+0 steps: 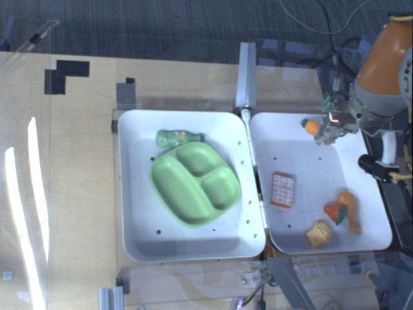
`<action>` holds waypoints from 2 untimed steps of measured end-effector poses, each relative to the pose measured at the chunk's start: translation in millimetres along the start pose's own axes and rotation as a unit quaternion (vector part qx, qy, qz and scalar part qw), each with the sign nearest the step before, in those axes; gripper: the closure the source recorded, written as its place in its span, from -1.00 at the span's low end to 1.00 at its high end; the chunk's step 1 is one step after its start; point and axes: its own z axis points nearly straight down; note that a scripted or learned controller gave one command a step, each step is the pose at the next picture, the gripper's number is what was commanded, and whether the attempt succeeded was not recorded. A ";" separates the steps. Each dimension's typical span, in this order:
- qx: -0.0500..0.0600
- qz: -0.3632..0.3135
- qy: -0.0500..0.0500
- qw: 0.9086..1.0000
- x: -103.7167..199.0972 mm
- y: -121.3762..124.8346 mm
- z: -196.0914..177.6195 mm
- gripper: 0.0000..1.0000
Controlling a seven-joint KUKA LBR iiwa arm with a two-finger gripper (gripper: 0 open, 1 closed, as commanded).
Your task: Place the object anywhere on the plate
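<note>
A light green divided plate (169, 192) lies in the left bin (139, 228). A small green bottle (179, 137) lies on its side just beyond the plate's far edge. My gripper (330, 133) hangs over the far right corner of the right bin (303, 166). A small orange object (312, 126) sits right beside it on its left, and I cannot tell whether the two touch.
The right bin also holds a red and white packet (282, 190) in the middle, an orange and red toy (344, 210) at the near right and a tan block (318, 233) by the near wall. A metal divider (245, 76) runs between the bins at the back.
</note>
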 end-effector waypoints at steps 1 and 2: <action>0.000 0.016 0.001 1.000 73.4 -38.1 -34.5 1.00; 0.001 -0.059 0.001 0.998 135.7 -43.9 6.5 1.00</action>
